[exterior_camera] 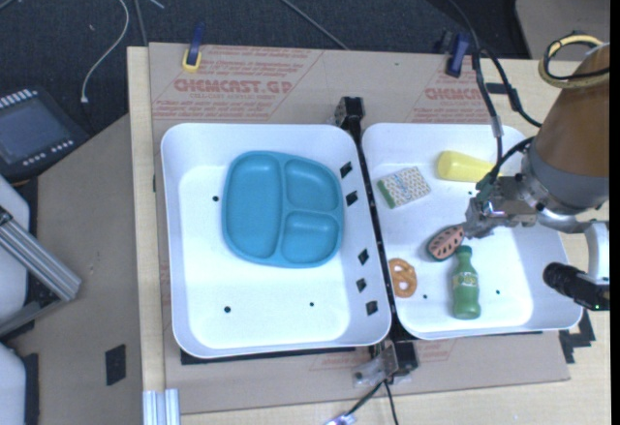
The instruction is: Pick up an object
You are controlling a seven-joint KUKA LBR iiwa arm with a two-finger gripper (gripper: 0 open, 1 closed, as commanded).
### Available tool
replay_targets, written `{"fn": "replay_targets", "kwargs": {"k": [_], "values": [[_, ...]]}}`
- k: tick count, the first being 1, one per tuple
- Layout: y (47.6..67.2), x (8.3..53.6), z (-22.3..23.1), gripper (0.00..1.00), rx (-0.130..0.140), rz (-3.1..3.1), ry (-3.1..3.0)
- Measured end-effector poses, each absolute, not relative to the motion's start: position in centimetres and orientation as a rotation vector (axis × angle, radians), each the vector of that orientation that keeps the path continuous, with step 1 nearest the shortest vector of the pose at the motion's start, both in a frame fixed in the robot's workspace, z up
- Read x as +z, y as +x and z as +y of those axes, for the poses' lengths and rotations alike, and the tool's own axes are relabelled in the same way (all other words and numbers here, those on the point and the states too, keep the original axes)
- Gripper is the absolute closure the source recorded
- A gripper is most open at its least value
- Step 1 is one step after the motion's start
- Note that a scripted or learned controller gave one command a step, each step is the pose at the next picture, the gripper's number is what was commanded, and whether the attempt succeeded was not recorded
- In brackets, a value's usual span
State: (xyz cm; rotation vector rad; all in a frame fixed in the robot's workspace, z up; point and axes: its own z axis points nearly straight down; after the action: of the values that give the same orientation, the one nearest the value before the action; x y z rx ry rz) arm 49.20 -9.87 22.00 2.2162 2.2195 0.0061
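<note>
The right bin (513, 317) holds a yellow block (462, 166) at the back, a green-and-white patterned pad (403, 187), a reddish slice with dark seeds (445, 242), a pretzel (402, 277) near the front left and a green bottle (465, 284) lying lengthwise. My gripper (483, 216) hangs over the middle of this bin, just right of the reddish slice and above the bottle's cap. Nothing shows between its tips.
The left bin (189, 307) carries a blue three-compartment tray (283, 208). A black clamp row (360, 220) runs along the divide between the bins. Cables (499, 89) trail from the back to the arm on the right.
</note>
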Motion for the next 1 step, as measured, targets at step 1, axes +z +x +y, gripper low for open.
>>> {"fn": "replay_targets", "kwargs": {"k": [1], "values": [[49.21,20.62,-9.84,1.00,-0.002,2.224,2.224]]}}
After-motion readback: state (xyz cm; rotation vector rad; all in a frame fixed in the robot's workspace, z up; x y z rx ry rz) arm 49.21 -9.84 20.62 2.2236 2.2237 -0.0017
